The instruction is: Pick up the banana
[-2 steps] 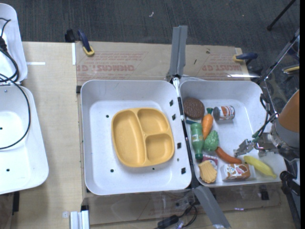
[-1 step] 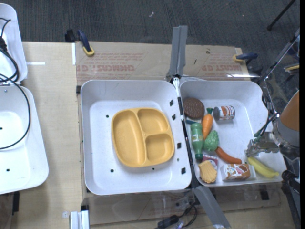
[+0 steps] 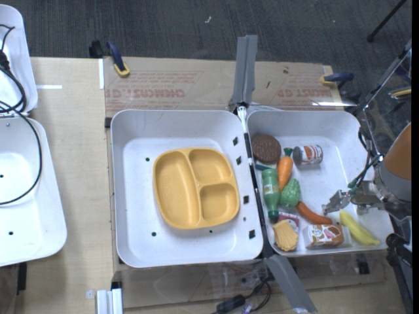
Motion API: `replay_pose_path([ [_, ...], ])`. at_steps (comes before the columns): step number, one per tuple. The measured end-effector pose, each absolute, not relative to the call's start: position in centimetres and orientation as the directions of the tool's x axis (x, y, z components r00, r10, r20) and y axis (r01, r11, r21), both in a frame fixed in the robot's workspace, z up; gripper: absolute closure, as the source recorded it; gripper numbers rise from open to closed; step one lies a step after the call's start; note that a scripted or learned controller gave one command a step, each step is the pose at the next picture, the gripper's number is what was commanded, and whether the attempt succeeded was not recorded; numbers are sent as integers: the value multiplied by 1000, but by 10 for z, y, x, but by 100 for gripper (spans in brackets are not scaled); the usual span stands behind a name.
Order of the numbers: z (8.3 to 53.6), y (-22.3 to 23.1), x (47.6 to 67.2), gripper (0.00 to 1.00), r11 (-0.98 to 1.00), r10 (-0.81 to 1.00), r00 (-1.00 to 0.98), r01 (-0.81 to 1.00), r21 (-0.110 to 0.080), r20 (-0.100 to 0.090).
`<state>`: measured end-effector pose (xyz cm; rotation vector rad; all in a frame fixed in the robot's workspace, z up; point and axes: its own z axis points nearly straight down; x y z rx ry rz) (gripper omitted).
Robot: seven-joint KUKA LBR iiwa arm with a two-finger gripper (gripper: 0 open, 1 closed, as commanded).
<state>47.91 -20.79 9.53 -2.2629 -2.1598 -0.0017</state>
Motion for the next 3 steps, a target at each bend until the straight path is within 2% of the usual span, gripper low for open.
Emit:
replay_pose_path([
  [1,102,-209,479,100,-48,999,48,999,-11,9],
  [2,174,-111,533,100,-265,964,265,964,-5,-3],
  [3,140,-126,546,100,-135,991,135,991,-7,-2],
])
